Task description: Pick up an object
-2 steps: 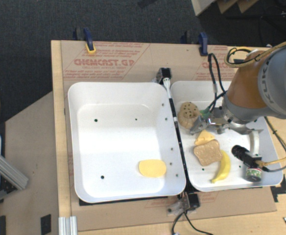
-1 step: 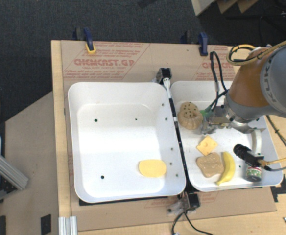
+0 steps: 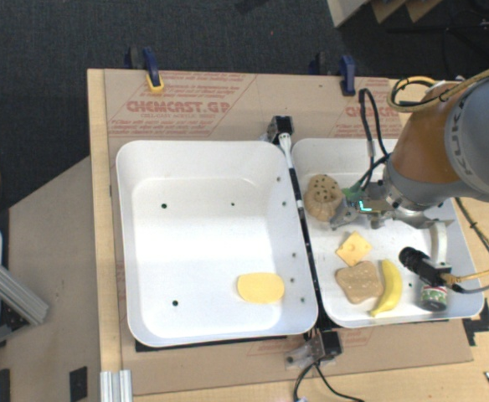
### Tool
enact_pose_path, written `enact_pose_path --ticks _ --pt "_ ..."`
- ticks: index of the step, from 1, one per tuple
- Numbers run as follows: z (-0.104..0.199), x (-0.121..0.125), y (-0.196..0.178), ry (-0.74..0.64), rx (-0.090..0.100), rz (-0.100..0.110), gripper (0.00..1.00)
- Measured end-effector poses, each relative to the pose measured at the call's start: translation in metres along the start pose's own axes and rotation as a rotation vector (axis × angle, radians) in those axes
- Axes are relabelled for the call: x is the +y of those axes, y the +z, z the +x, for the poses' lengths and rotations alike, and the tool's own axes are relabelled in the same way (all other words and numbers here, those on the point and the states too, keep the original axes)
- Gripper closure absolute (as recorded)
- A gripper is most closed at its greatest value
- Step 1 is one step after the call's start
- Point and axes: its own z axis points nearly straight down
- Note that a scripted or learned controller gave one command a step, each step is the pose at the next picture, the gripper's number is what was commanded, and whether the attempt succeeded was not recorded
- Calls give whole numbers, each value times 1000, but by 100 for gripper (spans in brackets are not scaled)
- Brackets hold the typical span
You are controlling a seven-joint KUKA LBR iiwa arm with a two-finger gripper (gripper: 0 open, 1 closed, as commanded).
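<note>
Robot arm (image 3: 458,132), grey with an orange band (image 3: 419,153) above the wrist, reaches in from 3 o'clock over the right bin (image 3: 332,153), one of two shallow white bins set side by side on a bench. Its gripper (image 3: 351,214) hangs low over the middle of that bin, a small green light glowing on its body. From this angle it cannot be told whether the gripper is open or closed, and nothing can be seen in its hold.

Four pieces of toy food lie in the right bin. A tan, pitted biscuit (image 3: 321,196) sits at about 10 o'clock in the bin, just beside the gripper on its 10 o'clock side. A yellow cheese wedge (image 3: 354,248) lies near the gripper at its 6 o'clock. Below the wedge, towards the bin's 6 o'clock edge, a tan bread slice (image 3: 360,283) rests flat with a banana (image 3: 387,287) touching its 3 o'clock side.

The left bin (image 3: 194,224) holds a single yellow oval disc (image 3: 260,288) at roughly 5 o'clock on its floor, near the wall shared with its neighbour.

Both bins stand on a brown cardboard sheet (image 3: 186,99) printed in red, fastened at its 12 o'clock edge by two blue clamps (image 3: 151,61).
</note>
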Motion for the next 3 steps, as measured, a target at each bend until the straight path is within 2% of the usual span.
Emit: enact_pose_path --ticks 1,2,3 --pt "11 55 10 -4 2 0 0" --pt "10 54 -1 -3 0 0 100" --pt "97 92 -97 -11 5 -12 100"
